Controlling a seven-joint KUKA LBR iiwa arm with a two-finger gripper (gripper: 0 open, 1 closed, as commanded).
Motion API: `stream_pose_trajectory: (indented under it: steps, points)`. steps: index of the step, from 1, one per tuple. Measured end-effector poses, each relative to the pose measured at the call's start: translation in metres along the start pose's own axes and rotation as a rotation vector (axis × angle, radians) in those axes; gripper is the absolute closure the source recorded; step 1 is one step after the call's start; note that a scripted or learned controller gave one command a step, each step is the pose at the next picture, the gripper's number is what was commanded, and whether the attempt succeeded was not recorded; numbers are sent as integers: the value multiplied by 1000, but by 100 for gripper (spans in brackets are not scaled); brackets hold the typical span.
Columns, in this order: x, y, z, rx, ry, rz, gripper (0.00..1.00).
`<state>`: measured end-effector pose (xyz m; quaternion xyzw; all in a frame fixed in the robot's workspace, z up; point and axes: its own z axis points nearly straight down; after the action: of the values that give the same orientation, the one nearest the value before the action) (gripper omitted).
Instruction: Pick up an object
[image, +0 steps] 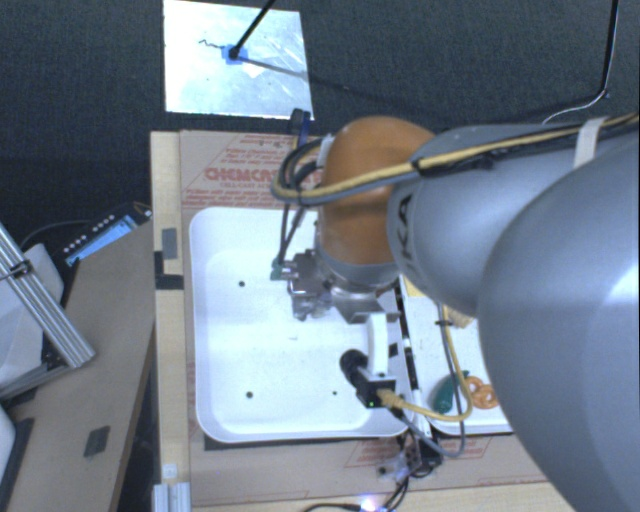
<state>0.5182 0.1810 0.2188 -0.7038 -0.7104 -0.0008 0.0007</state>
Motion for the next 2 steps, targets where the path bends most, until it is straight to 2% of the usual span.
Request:
stream_pose_trajectory:
  steps: [1,2]
  points:
    - [31,-32,-105,-9,5,-1,100]
    - [29,-30,-110,-3,0,1,100]
